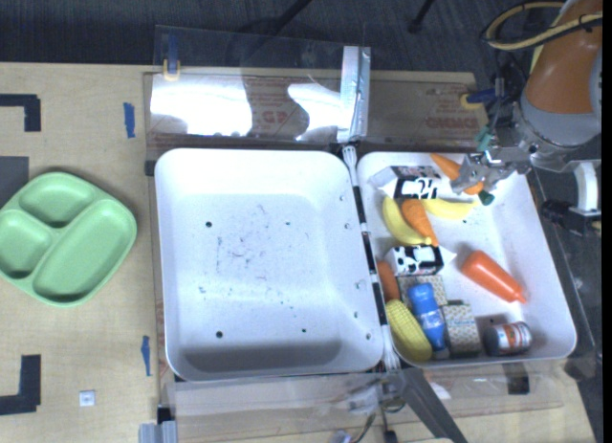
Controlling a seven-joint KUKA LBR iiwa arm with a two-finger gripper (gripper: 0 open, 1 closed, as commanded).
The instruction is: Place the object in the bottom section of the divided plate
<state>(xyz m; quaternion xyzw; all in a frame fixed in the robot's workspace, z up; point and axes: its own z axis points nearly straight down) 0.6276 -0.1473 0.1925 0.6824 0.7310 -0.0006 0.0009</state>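
White plastic makes up both shallow bins; the left bin [253,259] fills the middle of the frame, its floor marked with faint scuffs. Along the lower edge of the right bin [547,269] lie a corn cob [407,328], a blue bottle [426,312], a patterned block [461,324] and a small can [508,337] on its side; any print on the can or bottle is too small to read. A little higher sit a black-and-white cow-patterned toy [418,259] and a large orange carrot [491,275] lying apart toward the right wall. Above those, a banana [403,223] is crossed by a smaller carrot [418,218], with a black-and-white box [415,186] just beyond; its markings cannot be read. At the left of the frame, on the wooden bench [76,355], rests the green divided plate [63,237], well apart from every item, with its large section toward the lower right and two smaller ones toward the upper left. In the upper part of the right bin the gripper [475,181] hangs low over another yellow piece [448,208] and an orange piece [446,166]; whether its fingers are spread or pinching anything cannot be told. Behind the bins, cardboard [421,106] bears faint reddish lettering, unreadable. The grey arm with its orange band [564,77] enters at the upper right.
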